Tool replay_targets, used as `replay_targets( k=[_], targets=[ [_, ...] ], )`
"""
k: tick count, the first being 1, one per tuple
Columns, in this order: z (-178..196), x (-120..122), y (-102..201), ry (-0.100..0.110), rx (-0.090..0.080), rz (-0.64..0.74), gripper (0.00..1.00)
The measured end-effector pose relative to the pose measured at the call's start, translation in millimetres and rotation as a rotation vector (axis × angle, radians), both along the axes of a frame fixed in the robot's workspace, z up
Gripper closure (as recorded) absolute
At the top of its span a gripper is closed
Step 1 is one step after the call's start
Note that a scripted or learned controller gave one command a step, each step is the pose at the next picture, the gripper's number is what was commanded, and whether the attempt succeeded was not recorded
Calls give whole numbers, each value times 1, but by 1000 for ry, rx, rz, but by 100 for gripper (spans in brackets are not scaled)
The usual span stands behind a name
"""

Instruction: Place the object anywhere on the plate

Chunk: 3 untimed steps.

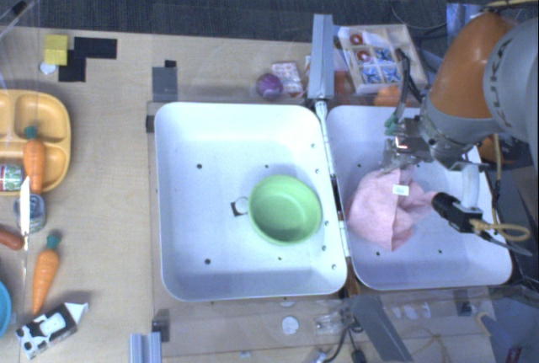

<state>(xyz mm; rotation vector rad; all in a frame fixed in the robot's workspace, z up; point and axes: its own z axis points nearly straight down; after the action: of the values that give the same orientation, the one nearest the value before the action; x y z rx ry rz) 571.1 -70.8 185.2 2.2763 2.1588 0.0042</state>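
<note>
Pink cloth [379, 214] bunched in the right bin [472, 264], close to its left wall. Green plate [286, 208] in the left bin [194, 184], right of centre, near the cloth but parted from it by the bin walls. Gripper [397, 157] low over the cloth's far edge, reaching in from the right. Impossible to tell whether spread, pressed together or pinching the cloth.

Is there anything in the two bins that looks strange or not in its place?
Nothing is spilled or broken. The pink cloth lies crumpled in the right bin, apart from the green plate in the left bin; the hand is right above the cloth.
</note>
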Motion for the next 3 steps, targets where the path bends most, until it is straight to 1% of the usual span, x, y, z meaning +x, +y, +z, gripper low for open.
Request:
replay_targets(
  k=[1,2,3],
  targets=[
    [-1,-22,86,1,1,195,100],
    [6,-25,146,0,1,174,100],
    [6,-25,146,0,1,174,0]
  ],
)
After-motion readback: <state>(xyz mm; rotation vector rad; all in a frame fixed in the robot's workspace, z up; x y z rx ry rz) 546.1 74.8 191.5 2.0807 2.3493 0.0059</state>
